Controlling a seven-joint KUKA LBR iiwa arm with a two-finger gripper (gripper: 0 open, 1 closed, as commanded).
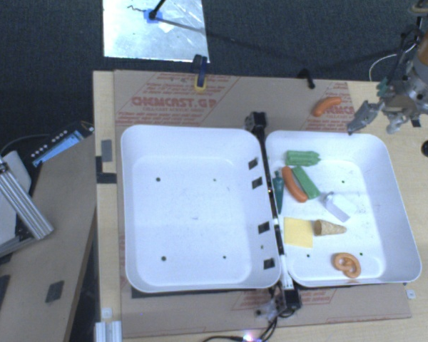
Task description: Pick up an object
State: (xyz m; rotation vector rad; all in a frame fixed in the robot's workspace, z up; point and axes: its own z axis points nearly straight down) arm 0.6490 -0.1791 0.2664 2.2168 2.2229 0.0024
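Several small toys lie in the right bin (385, 191) — a green block (302, 158), an orange sausage (294, 184), a yellow cheese slab (298, 232), a cone (330, 227), a pretzel (347, 263); another sausage (327, 106) rests on the cardboard outside. They look light, stiff and smooth; the sausage seems best pinched across its middle. The gripper (382, 116) hangs above the bin's far right corner, fingers spread apart, holding nothing.
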